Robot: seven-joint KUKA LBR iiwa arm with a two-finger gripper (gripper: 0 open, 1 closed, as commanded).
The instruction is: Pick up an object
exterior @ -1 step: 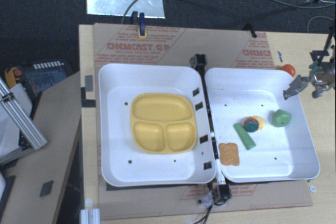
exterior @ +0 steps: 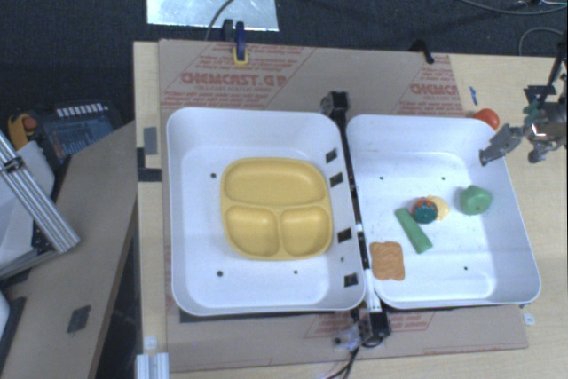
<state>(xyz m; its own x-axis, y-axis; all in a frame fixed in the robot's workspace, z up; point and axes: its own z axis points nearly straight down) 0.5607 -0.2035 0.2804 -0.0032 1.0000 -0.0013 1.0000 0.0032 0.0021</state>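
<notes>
The right bin [exterior: 444,284] holds several small objects. A green round piece [exterior: 477,200] lies near its right wall. A green stick [exterior: 414,229] lies beside a small multicoloured ball [exterior: 426,209]. Near the bin's front left corner lies a flat orange-brown piece [exterior: 387,260]. My gripper [exterior: 516,152] hangs at the view's right edge, over the right bin's far right rim, above and a little right of the green round piece. Its two fingers stand apart with nothing between them.
A yellow divided plate [exterior: 275,207] sits in the middle of the left bin [exterior: 191,280]. An orange-red ball [exterior: 486,115] rests on the bench just beyond the right bin's far corner. Black clips line the ridge between the bins.
</notes>
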